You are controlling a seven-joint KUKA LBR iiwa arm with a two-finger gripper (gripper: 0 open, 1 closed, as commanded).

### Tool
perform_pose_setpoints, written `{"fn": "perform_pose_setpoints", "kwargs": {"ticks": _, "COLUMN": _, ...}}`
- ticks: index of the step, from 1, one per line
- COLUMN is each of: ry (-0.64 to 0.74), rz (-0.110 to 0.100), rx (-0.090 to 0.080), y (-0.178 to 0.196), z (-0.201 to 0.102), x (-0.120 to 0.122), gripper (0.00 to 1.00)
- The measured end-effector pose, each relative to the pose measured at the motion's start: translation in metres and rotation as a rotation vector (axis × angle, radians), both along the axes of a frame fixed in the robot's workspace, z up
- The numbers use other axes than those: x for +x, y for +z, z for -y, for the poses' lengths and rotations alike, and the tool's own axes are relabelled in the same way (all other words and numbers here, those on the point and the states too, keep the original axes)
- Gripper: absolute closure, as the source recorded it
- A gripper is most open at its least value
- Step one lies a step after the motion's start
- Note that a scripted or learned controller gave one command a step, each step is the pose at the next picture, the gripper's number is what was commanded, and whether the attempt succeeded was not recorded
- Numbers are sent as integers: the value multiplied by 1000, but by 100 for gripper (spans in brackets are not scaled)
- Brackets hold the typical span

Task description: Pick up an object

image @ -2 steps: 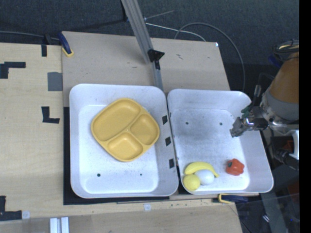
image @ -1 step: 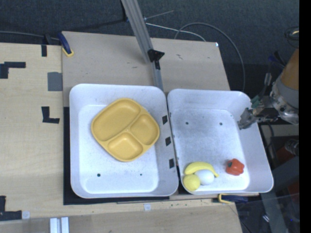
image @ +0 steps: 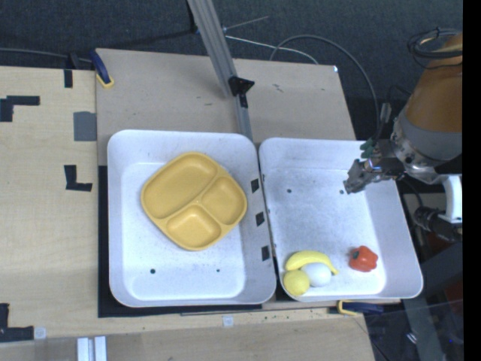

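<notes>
Yellow tray: a three-compartment plate (image: pixel 194 200) lies flat in the left bin (image: pixel 124 224), well to the left of the right bin, turned at an angle to the bin walls.
Landmark: the right bin (image: pixel 391 224), a shallow white tub with dark specks on its floor; all places below are given against it.
Banana: a small yellow banana (image: pixel 310 259) lies near the right bin's front wall, towards its front-left corner.
Lemon: a round yellow fruit (image: pixel 296 282) sits in the right bin's front-left corner, touching the banana's lower side.
White ball: a pale egg-like object (image: pixel 319 275) rests just beside the lemon, tucked under the banana's curve.
Red pepper: a small red object with a green top (image: pixel 363 259) lies near the right bin's front wall, to the right of the banana and apart from it.
Arm: grey with an orange band (image: pixel 436 89), it comes in over the right bin's far-right corner.
Gripper: the dark gripper (image: pixel 356 180) hangs over the right bin's rear-right part, close to its right wall, well apart from the fruit at the front.
Fingers: too dark and small to tell whether they stand apart or together; nothing is seen between them.
Bench: pale wood (image: pixel 45 224) lies beyond the left bin, far from the right bin.
</notes>
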State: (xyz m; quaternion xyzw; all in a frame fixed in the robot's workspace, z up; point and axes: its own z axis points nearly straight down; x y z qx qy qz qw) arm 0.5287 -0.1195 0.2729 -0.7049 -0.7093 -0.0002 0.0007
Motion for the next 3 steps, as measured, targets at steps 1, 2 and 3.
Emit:
{"fn": "perform_pose_setpoints", "kwargs": {"ticks": 1, "ry": 1, "rz": -2, "rx": 0, "y": -13, "z": -59, "x": 18, "gripper": 100}}
{"fn": "perform_pose_setpoints", "kwargs": {"ticks": 2, "ry": 0, "rz": -2, "rx": -1, "y": -29, "z": -107, "x": 33, "gripper": 100}}
{"fn": "perform_pose_setpoints", "kwargs": {"ticks": 3, "ry": 1, "rz": -1, "rx": -1, "y": -42, "z": -162, "x": 50, "gripper": 100}}
